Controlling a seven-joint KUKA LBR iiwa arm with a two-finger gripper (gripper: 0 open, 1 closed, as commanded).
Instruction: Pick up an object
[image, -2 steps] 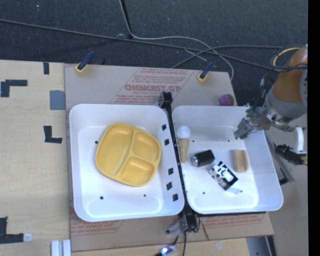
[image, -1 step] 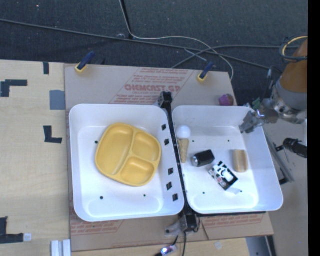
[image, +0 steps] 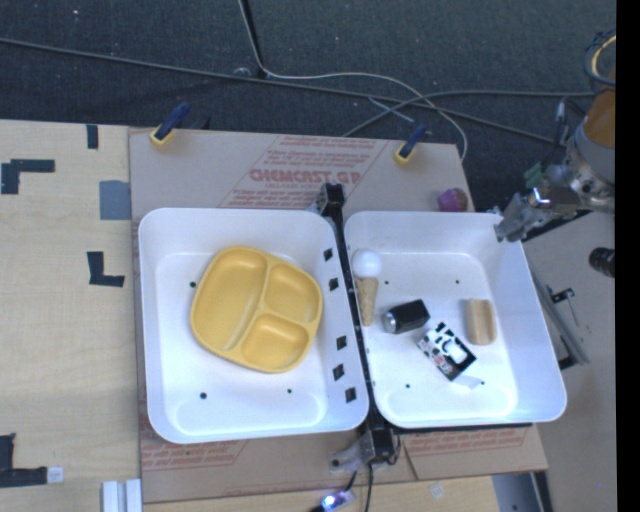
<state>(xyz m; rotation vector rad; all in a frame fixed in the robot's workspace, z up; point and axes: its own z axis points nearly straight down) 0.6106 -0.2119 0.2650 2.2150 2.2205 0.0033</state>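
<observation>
The claw sits at the right of the view, just outside the upper right corner of the right bin, at the end of the arm that comes in from the right edge. It is small and partly blurred, and I cannot tell whether it is released or clenched; nothing is seen in it.

The things to pick lie in the right bin, all apart from the claw. Nearest to it is a tan block, lying lengthwise toward the bin's right side. Just left of the block and a little lower is a black and white item, tilted. Left of that lies a dark can on its side, near the bin's middle. Further left, beside the divide between the 2 bins, is an ice cream cone toy with its white ball at the top end and its tan cone pointing down the view.

The left bin holds a yellow divided plate with 3 compartments, turned at a slant.

Beyond the bins, a small purple thing rests on the cardboard sheet near the right bin's upper edge, and 2 yellow and blue clamps hold the sheet's far edge.
</observation>
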